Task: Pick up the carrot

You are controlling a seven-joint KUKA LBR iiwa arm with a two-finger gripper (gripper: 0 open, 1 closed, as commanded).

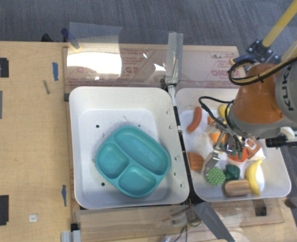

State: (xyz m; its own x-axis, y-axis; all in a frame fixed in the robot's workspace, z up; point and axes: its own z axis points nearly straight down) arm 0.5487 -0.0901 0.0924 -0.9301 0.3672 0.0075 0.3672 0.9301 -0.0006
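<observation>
Smooth teal 3-compartment tray [133, 160] lies left; hand [220, 153] over toy food, grip unclear.

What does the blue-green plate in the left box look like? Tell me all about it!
The teal plate looks like smooth plastic, with rounded corners and three sunken sections: one long section along its upper right side and two smaller ones on its lower left side. It lies flat and turned at a slant on the floor of the left bin, near the middle and a bit toward the front. It touches the bin floor and nothing else, and no food lies in it.
</observation>
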